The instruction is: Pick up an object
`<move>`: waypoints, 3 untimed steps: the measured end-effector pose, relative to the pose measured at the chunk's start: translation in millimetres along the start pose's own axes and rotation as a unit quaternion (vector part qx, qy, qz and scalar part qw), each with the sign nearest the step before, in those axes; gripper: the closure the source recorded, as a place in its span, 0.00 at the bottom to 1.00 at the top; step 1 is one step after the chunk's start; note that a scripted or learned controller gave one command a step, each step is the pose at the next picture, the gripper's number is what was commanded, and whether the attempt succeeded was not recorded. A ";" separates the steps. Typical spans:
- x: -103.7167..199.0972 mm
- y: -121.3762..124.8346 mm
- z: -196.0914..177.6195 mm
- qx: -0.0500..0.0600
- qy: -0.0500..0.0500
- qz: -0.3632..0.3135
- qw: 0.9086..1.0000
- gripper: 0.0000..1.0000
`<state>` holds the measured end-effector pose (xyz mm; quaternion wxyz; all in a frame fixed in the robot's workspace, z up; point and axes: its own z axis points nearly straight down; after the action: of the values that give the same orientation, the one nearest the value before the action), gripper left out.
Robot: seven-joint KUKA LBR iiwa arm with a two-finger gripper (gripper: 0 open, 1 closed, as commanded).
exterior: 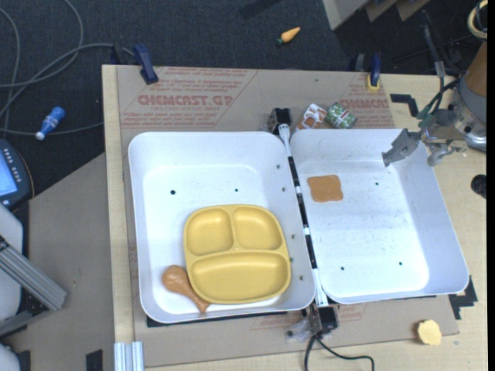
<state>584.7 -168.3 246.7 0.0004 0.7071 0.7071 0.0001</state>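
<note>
A brown toast-like square (325, 188) lies flat in the right bin (402, 246), near its left wall. In the left bin (155, 176) sits a yellow divided plate (236, 253), with a brown drumstick-shaped piece (182, 283) against its lower left edge. My gripper (413, 153) hangs over the upper right corner of the right bin, well to the right of the toast. Its fingers are spread open and nothing is between them.
Small packets (329, 116) lie on the bench just behind the bins. A yellow lump (428, 331) rests on the bench at the front right. On the floor are an orange item (289, 34) and a blue bottle (50, 120).
</note>
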 end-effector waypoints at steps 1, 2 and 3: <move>44.1 16.6 126.9 0.006 0.003 -0.002 1.000 0.00; 60.6 31.8 164.4 0.002 0.001 -0.001 1.000 0.00; 32.4 55.2 161.8 -0.002 -0.001 0.000 1.000 0.00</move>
<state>640.0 -136.0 84.9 0.0021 0.7074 0.7068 0.0007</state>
